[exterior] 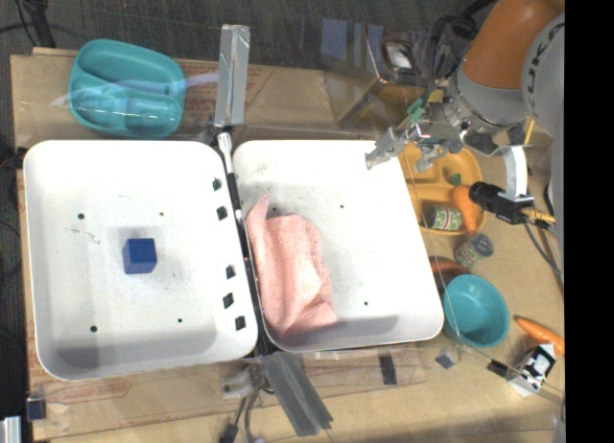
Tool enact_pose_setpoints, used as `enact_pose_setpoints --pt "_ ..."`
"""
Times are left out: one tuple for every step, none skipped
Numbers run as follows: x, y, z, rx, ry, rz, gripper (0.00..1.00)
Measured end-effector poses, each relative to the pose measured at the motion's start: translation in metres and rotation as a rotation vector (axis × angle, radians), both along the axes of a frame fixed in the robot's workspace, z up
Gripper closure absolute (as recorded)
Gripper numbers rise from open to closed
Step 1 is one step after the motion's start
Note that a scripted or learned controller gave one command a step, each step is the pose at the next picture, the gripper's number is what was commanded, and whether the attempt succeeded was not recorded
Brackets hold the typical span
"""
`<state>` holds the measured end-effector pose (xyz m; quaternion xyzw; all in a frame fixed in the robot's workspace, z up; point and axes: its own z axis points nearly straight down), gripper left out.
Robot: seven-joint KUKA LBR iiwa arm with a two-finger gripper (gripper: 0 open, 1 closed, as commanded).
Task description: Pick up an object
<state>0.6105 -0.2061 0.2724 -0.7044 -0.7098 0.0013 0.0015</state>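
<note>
Pincer [384, 151] over right bin's [403, 321] far rim, clear of pink cloth [291, 273]

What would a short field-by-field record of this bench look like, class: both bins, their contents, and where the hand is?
left bin: holds a blue cube
right bin: holds a pink cloth, crumpled against its left wall
hand: above the right bin's upper right corner, holding nothing visible
arm: reaches in from the right
outside the bins: teal bowl on the bench at the right

Soft pink cloth [288, 273], smooth white plastic bins [58, 336], matt blue block [140, 255], wooden bench [288, 96]
</note>
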Motion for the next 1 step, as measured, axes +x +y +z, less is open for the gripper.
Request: enact_pose_setpoints --pt "-0.0645 0.0519 -0.1517 0.001 0.002 0.042 0.0"
